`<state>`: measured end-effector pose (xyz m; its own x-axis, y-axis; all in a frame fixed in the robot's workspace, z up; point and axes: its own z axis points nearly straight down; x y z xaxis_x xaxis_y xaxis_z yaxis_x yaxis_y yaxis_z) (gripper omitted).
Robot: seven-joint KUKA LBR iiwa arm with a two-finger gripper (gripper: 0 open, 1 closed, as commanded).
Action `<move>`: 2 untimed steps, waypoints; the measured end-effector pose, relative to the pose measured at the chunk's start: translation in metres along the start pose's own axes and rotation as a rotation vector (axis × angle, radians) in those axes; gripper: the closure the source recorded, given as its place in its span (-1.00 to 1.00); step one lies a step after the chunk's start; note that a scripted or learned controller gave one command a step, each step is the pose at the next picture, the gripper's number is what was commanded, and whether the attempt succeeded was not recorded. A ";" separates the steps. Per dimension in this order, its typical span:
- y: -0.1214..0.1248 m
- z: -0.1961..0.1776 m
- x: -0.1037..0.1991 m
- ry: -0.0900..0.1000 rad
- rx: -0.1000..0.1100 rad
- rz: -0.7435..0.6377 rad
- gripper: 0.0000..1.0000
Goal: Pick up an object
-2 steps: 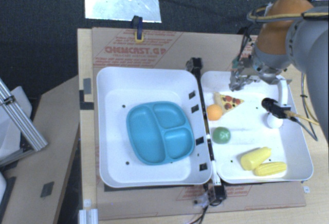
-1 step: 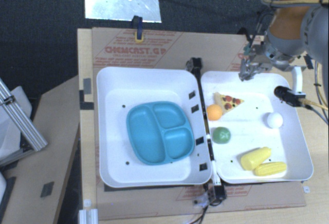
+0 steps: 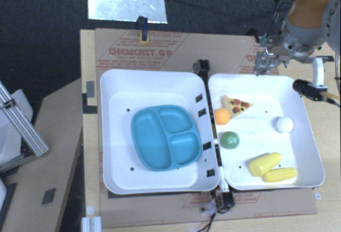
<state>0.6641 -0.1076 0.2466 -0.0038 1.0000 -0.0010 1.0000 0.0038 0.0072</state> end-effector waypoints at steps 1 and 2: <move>-0.004 0.005 0.053 0.002 0.005 -0.005 1.00; -0.015 -0.001 0.100 0.003 0.005 -0.005 1.00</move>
<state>0.6490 -0.0075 0.2475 -0.0093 1.0000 0.0021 1.0000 0.0093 0.0023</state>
